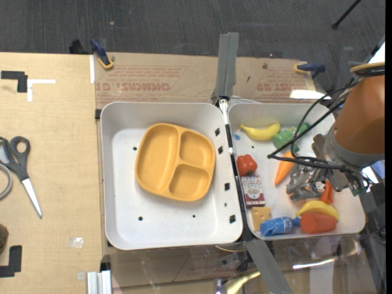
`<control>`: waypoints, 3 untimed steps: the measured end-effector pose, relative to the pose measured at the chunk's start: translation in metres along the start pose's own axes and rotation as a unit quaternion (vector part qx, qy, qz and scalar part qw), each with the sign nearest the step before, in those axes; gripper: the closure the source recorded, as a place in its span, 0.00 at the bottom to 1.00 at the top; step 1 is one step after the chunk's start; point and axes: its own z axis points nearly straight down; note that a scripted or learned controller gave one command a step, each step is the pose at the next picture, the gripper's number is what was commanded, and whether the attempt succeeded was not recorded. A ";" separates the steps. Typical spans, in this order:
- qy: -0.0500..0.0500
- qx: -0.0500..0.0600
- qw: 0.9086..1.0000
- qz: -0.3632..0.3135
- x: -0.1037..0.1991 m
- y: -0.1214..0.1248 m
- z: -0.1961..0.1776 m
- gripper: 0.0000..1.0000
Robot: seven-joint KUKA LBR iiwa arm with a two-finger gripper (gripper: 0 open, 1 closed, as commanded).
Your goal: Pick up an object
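Orange-banded arm lowers its tool (304,185) into the right bin (257,112) among toy food.

Whether the tool is apart or together cannot be told. Just beside it lie a carrot (282,170), a yellow-and-red piece (318,216) and a blue wrapper (278,226); a banana (260,131) sits farther back. The left bin (116,182) holds a yellow divided plate (175,162). Scissors (23,170) lie on the desk (49,127).

The arm (361,118) ran off the right edge; the end effector (304,185) hid part of the carrot (282,170).
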 end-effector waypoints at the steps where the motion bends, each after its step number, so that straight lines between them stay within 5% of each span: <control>1: -0.001 0.000 0.996 0.087 -0.035 0.012 0.087 1.00; 2: -0.002 0.001 1.000 -0.005 -0.006 -0.044 0.035 1.00; 3: 0.000 0.000 0.995 0.103 -0.004 -0.023 0.056 1.00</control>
